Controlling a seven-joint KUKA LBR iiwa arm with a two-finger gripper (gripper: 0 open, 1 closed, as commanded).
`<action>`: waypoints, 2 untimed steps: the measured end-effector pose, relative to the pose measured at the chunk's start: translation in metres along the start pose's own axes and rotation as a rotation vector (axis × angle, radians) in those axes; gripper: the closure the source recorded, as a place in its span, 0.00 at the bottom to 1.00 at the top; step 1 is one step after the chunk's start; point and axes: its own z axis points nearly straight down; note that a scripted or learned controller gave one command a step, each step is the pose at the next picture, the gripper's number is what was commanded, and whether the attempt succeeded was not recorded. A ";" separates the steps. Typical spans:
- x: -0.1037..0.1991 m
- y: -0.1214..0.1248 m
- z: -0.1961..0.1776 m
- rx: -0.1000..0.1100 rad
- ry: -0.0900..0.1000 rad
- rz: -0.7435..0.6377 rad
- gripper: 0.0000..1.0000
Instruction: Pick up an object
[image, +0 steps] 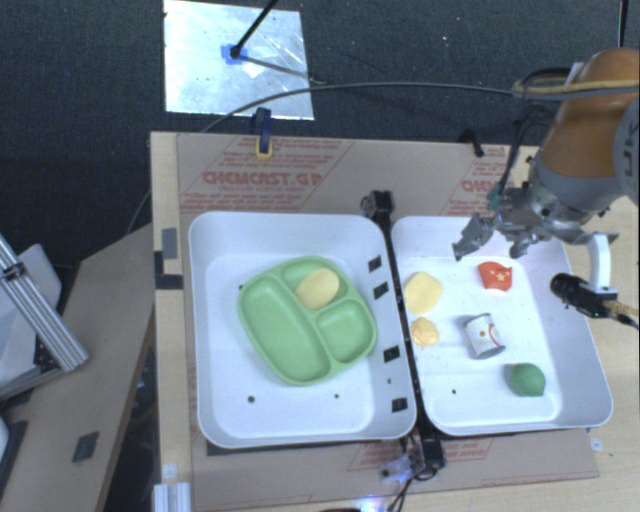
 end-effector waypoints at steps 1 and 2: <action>0.000 0.002 -0.007 -0.012 -0.001 -0.002 0.00; 0.001 0.000 0.035 -0.009 -0.001 0.000 0.00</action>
